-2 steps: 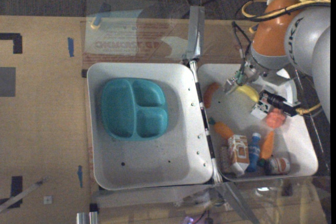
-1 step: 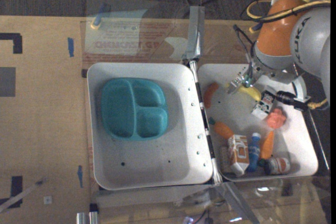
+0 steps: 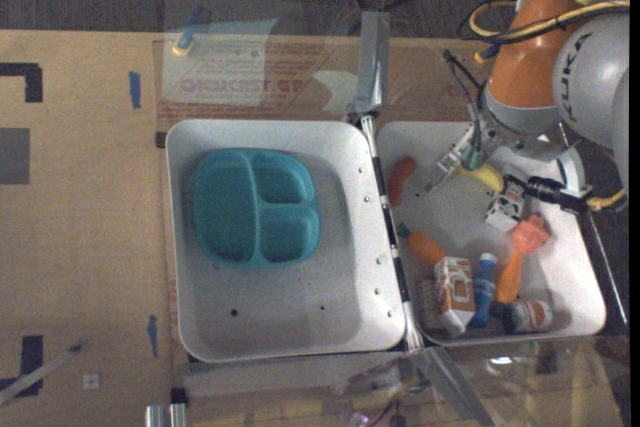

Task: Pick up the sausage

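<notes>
1. Orange-brown and smooth, the sausage [image 3: 401,179] lies in the right bin [image 3: 590,300], at about 10 o'clock of that bin, just beside the divider between the two bins.
2. My end effector [image 3: 462,158] hangs over the right bin's upper middle, at 3 o'clock of the sausage and apart from it. I cannot tell its state; nothing is seen in it.
3. Handling judgement: the sausage looks like a light toy, short and rounded, probably plastic and slippery. Take hold across its middle, narrow axis, so it cannot squirt out endwise.
4. Hazard: the bin wall beside it leaves little clearance on that side.
5. Other contents, at 5 o'clock of the sausage: an orange carrot-like piece [image 3: 425,246], a printed carton [image 3: 457,292], a blue tube [image 3: 484,287].
6. Left bin [image 3: 190,315] holds a teal, matte, compartmented plate [image 3: 255,206].
</notes>
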